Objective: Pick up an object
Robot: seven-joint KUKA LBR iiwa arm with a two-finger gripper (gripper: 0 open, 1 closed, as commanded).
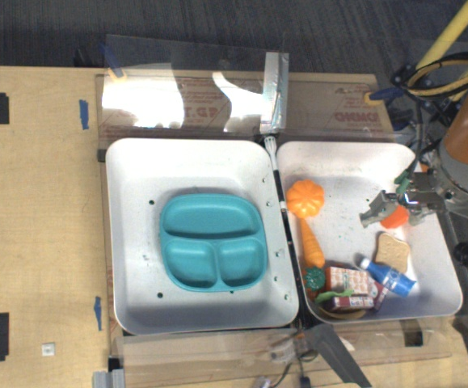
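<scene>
The gripper (383,208) is hanging low over the right bin (343,162) with its jaws spread apart and grasping nothing, right above a small orange-red object (396,217) beside the cracker (393,251), so I judge it should descend and close.

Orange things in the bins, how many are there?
3 that I can see, all in the right bin: a small pumpkin near its left wall, a carrot just below it, and a small orange-red piece at the gripper. The pile may hide more.
</scene>
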